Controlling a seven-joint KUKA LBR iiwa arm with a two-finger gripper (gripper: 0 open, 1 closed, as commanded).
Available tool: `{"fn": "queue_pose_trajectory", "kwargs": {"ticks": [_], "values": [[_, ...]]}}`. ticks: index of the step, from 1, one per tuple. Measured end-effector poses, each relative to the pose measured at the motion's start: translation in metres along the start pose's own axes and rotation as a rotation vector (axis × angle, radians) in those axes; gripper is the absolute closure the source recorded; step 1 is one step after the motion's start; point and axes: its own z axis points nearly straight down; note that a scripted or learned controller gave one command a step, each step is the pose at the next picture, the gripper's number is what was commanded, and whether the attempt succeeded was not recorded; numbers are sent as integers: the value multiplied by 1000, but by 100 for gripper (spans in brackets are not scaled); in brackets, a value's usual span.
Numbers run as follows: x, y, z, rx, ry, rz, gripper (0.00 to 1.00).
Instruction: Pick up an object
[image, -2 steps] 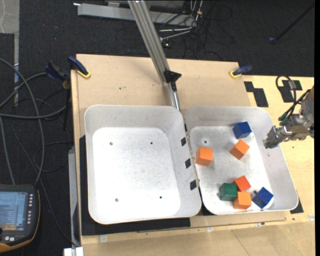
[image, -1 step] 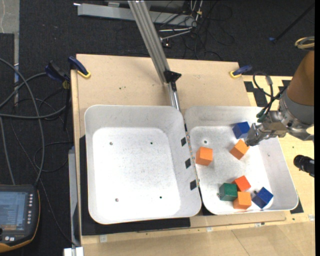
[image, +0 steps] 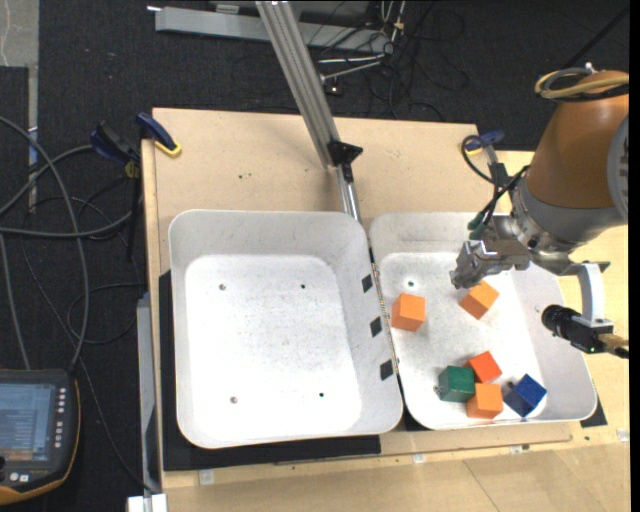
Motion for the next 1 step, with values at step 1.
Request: {"fn": "queue_pose_trajectory", "kwargs": {"ticks": [1], "values": [[49,28,13,-1,-1,0,100]]}}
